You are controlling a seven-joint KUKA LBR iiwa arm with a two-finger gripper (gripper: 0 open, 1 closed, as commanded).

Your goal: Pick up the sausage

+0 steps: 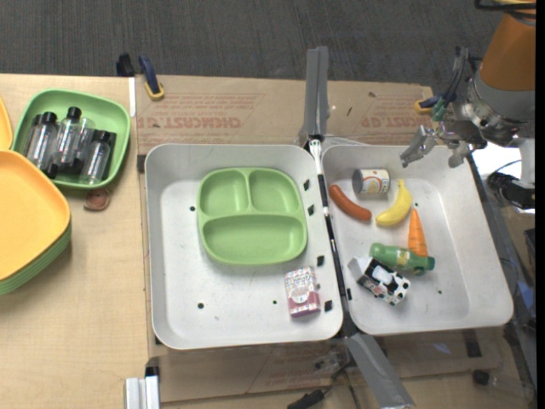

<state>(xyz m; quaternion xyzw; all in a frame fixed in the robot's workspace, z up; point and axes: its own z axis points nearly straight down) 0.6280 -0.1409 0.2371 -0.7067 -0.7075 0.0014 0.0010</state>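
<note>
Tool (436,146) above right bin (477,309), sausage (350,203) inside

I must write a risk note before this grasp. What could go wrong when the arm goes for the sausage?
1. The sausage lies close to the right bin's left wall, so a finger may hit that wall.
2. The small can and the banana lie close beside it; the gripper, now above the bin's far edge, could push or grab one of them.
</note>
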